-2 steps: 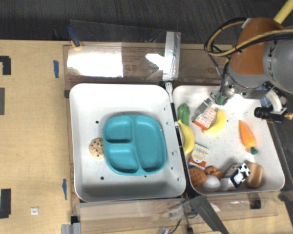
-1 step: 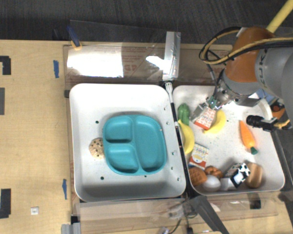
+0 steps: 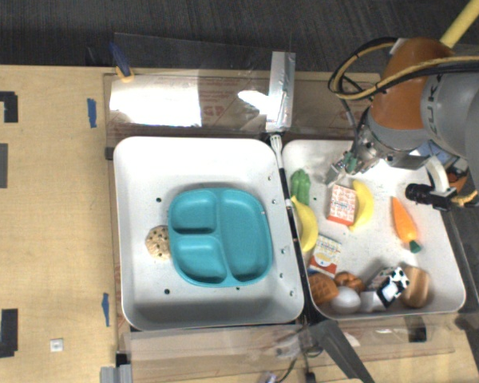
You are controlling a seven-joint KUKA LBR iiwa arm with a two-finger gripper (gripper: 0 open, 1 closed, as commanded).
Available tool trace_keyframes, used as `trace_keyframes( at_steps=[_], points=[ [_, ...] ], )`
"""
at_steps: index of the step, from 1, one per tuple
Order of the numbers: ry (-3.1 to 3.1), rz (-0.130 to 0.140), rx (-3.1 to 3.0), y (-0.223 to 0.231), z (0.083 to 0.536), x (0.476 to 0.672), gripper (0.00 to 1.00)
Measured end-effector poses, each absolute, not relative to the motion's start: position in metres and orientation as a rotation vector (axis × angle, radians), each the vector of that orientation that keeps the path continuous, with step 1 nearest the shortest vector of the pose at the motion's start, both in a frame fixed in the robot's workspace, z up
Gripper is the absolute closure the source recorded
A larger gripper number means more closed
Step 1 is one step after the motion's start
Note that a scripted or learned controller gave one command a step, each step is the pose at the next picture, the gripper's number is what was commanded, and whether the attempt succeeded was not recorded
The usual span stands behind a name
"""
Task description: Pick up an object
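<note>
Two white bins are seen: the left bin (image 3: 136, 214) and the right bin (image 3: 443, 254). A teal divided plate (image 3: 221, 235) and a tan, dark-speckled cookie (image 3: 158, 242) are shown in the left one. In the right one, a green pepper (image 3: 301, 186), two yellow bananas (image 3: 306, 226) (image 3: 364, 203), an orange carrot (image 3: 404, 222) with a green tip, and a red-and-white carton (image 3: 342, 204) are found. A white egg (image 3: 347, 299), a brown bun (image 3: 416, 287) and a black-and-white patched toy (image 3: 393, 284) are also shown. The arm (image 3: 455, 118) is coloured grey, with an orange band (image 3: 407, 86). The worktop (image 3: 40, 214) is light tan, marked with black and blue tape.
</note>
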State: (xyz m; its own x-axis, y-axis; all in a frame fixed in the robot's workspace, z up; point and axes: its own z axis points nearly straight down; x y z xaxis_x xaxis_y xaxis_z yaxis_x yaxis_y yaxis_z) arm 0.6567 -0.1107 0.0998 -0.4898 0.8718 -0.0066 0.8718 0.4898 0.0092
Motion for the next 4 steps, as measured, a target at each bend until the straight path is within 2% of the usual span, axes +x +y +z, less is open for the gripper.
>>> trace_keyframes(
  at_steps=[1,2,3,4],
  points=[
    [2.270,0.003,2.169,-0.133,0.087,0.617,1.00],
    [2.272,0.002,2.169,-0.132,0.086,0.616,0.00],
    [2.361,0.003,2.069,-0.135,0.087,0.597,0.00],
    [2.357,0.007,2.065,-0.135,0.099,0.600,1.00]
  ],
)
